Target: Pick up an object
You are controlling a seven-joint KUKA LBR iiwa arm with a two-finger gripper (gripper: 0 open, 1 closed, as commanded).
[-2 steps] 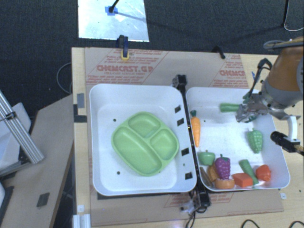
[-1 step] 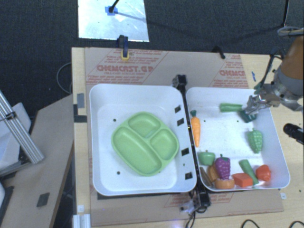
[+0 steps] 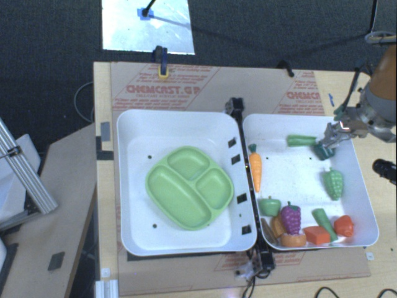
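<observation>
1. Nearest the camera, we see a heap of toy plastic food at the near edge of the right shallow white bin (image 3: 366, 194): an orange-red block (image 3: 316, 234), a round red tomato-like piece (image 3: 344, 226), a purple bunch of grapes (image 3: 290, 218) and a small green pepper-like piece (image 3: 270, 206).
2. The left white bin (image 3: 133, 135) holds a pale green divided plastic plate (image 3: 189, 187).
3. A long orange toy carrot (image 3: 255, 169) lies along the divider between the bins, and a knobbly green bunch-shaped piece (image 3: 334, 184) sits apart near the right wall.
4. The likeliest target, in our judgement, is the long green cucumber-like piece (image 3: 301, 141) near the far wall of the right bin. Its long axis runs left to right across the view.
5. The two-finger gripper (image 3: 325, 148) sits at that piece's right end, so the piece extends leftward, away from it. Whether they touch, we cannot tell.
6. The grey arm with its orange band (image 3: 383, 73) reaches in from the right, wrist angled down and leftward into the bin.
7. We cannot tell how wide the tool stands; its tip is too small and dark to read.
</observation>
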